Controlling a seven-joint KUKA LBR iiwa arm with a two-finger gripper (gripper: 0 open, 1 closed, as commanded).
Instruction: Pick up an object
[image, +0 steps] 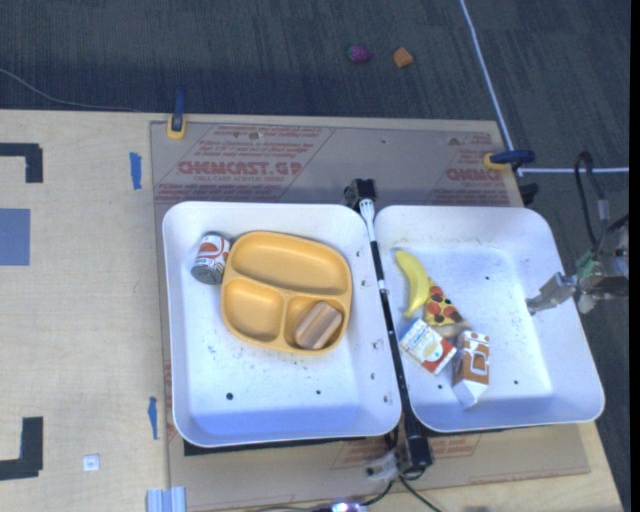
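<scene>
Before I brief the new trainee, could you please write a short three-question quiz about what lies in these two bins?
1. True or false: the banana lies in the right bin.
2. Which compartment of the yellow tray holds the bread roll? A) the large top one B) lower left C) lower right
3. Fill in: the can lies against the tray's ____ edge.

Key: 1 true. 2 C. 3 left. The gripper sits at the right bin's right rim, away from all of these.
</scene>
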